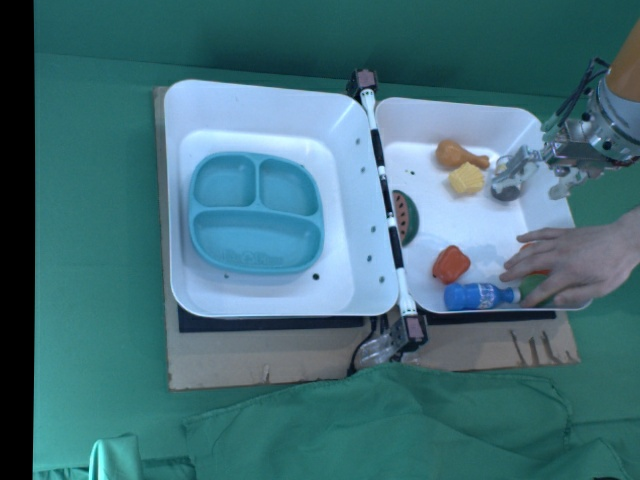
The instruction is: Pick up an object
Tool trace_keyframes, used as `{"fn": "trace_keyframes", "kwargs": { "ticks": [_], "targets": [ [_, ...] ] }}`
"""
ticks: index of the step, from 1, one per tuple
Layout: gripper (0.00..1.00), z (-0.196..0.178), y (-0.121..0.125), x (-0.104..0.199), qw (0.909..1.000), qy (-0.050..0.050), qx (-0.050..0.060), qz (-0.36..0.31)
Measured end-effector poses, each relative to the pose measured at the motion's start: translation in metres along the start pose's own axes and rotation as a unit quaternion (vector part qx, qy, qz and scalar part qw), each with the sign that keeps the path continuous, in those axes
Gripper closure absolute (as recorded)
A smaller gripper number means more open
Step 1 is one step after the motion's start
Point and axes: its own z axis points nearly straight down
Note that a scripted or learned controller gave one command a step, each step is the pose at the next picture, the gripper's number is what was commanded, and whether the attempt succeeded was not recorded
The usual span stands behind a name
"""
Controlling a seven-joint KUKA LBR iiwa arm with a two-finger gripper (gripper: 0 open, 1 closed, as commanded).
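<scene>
While nothing sits between its fingers, the grey two-finger end effector [512, 173] hangs low over the right-hand shallow white plastic bin [455, 118], near that bin's right wall, so the pick has not yet happened; I cannot tell whether the fingers are spread or together, as they blur into one grey lump. Candidates all lie in that bin: a small yellow ridged block [466, 179] just beside the end effector, an orange drumstick-shaped toy [456, 153] next to it toward the far edge, a red-orange pepper-like toy [451, 263], a blue plastic bottle [478, 295] along the near edge, and a watermelon-slice toy [403, 217] against the left wall. A bare human hand [575, 260] reaches in at the near right corner, covering something green and orange I cannot identify. The left-hand white bin [200, 108] carries a teal divided plate [256, 213]. Descent, closing and lifting all remain.
</scene>
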Motion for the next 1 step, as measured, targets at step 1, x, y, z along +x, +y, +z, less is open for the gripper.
{"fn": "trace_keyframes", "kwargs": {
  "ticks": [1],
  "targets": [
    [0.00, 0.0000, 0.0000, 0.0000, 1.0000, 0.000, 0.000, 0.000]
  ]
}}
